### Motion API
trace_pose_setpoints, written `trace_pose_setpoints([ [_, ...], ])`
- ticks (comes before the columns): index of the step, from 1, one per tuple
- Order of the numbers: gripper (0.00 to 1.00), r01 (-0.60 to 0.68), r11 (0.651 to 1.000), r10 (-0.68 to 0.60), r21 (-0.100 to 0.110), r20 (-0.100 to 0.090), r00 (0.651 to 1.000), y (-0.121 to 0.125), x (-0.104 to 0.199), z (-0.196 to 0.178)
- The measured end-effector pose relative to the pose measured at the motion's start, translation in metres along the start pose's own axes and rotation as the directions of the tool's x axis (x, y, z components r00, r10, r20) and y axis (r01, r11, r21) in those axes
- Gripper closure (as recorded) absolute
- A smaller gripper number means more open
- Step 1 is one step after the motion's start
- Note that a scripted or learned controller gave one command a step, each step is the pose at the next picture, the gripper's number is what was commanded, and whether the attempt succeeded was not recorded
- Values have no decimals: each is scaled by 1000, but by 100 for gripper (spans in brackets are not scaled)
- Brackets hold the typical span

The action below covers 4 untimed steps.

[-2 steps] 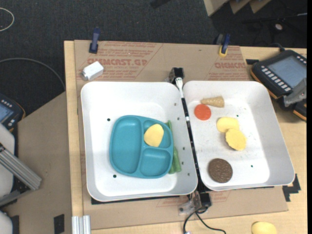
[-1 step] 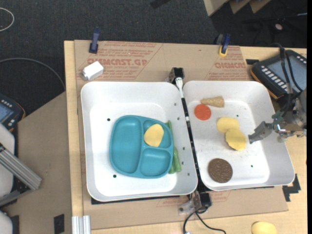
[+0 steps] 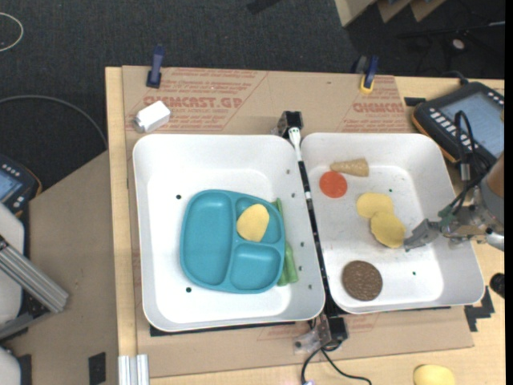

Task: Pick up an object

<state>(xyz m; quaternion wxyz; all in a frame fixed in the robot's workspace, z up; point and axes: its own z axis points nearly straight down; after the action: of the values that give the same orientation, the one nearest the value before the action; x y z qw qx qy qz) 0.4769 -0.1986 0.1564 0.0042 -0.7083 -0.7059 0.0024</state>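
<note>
pincer | opening unclear | tip beside yellow chip | right bin

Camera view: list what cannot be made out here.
- Claw: blurred and small beside the lower yellow piece in the right bin; whether it touches that piece is unclear.
- Arm: cut off by the right edge.
- Green item: mostly hidden behind the teal tray in the left bin.
- Yellow object: cut off by the bottom edge.
- Cardboard printing: too faint to read fully.
</note>
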Motion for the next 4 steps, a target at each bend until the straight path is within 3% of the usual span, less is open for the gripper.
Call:
trace_pose_setpoints([
  [1, 0, 2, 1000, -2, -18, 8, 1000, 3, -18, -83],
  [2, 0, 7, 1000, -7, -30, 11, 1000, 2, -6, -264],
  [3, 0, 4, 1000, -4, 1, -2, 1000, 0, 13, -143],
  [4, 0, 5, 1000, -5, -30, 10, 1000, 0, 21, -345],
])
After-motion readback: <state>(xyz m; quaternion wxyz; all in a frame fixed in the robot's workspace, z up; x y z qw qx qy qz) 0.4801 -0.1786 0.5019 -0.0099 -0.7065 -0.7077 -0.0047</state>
